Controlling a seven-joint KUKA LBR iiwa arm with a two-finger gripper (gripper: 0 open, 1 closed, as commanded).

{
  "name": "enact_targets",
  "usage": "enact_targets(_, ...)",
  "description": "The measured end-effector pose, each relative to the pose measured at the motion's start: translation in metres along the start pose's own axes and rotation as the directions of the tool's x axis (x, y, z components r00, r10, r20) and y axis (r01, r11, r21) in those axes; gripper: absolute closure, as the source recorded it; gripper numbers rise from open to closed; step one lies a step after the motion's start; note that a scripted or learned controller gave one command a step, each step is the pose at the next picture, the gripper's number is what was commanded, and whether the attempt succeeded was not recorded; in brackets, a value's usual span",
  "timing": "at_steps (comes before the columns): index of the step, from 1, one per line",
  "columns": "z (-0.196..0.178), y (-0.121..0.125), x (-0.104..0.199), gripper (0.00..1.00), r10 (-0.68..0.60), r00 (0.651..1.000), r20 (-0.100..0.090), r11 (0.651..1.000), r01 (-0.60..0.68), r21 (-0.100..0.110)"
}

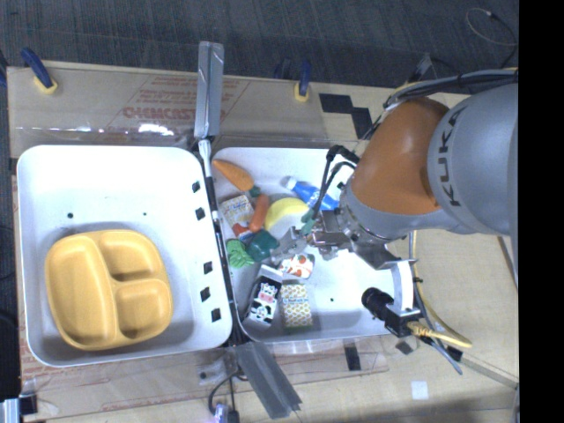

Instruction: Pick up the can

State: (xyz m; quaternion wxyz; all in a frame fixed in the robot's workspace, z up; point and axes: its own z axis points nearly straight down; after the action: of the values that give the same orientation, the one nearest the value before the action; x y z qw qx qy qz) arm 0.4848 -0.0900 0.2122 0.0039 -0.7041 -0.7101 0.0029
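A small can (236, 210) with a pale label lies in the right bin (352, 311), near its left wall, between an orange carrot-shaped toy (233, 173) and a green toy (238, 252). My gripper (298, 241) reaches down into the middle of this bin, to the right of the can and apart from it. It hangs just below a yellow ball (286, 214) and right above a red-and-white item (298, 265). The grey arm with its orange band (397, 170) covers the bin's right part.
The right bin also holds a blue bottle (308, 190), a teal piece (262, 247), a black-and-white carton (263, 300) and a patterned box (296, 305). The left bin (53, 170) holds a yellow divided tray (107, 285). A metal divider (208, 95) separates the bins.
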Motion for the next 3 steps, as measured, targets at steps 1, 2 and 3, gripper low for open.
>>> enact_targets(1, 0.123, 0.019, -0.053, 0.0, 0.124, 0.992, -0.001, 0.992, -0.124, -0.002)
enact_targets(2, 0.123, 0.026, -0.033, 0.0, 0.097, 0.995, 0.0, 0.995, -0.097, -0.003)
enact_targets(3, 0.114, 0.026, -0.033, 1.0, 0.093, 0.996, 0.002, 0.996, -0.093, -0.002)
